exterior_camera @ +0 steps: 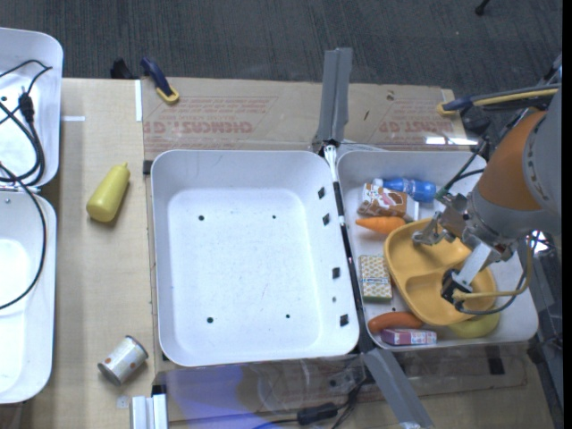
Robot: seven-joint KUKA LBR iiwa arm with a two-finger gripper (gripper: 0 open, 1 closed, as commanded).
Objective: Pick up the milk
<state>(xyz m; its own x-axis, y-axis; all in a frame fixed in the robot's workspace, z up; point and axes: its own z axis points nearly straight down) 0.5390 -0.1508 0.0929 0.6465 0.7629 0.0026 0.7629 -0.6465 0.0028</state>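
- The grey arm (536, 164) comes in from the right, with its orange band over the right bin's far right corner. It bends down and to the left toward that bin's middle.
- The gripper (434, 232) hangs low over the far left rim of a yellow dish (420, 280). Whether it is spread or closed cannot be told from this angle, and nothing can be seen caught in it.
- Two white bins sit side by side: the left bin (165, 239) and the right bin (350, 164), which holds all the binned things.
- The milk looks to be the one white-and-blue bottle (409, 187). It lies on its side along the right bin's far wall, left of the wrist and apart from the gripper. Its label is too small to read.
- One brown-and-red packet (384, 203) lies just near of the bottle and touches it.
- There are two orange carrot-like pieces. One carrot (379, 224) is by the dish's far left edge. The redder piece (393, 320) is at the near left of the dish.
- One pale cracker box (374, 277) lies left of the dish, against the bin's left wall.
- One pink-and-white carton (409, 337) lies flat by the near wall, just near of the redder piece.
- On the bench left of the bins are one yellow squeeze bottle (108, 195) at the far side and one tin can (122, 358) on its side at the near side.
- One blue-handled tool (158, 79) lies at the bench's far edge.
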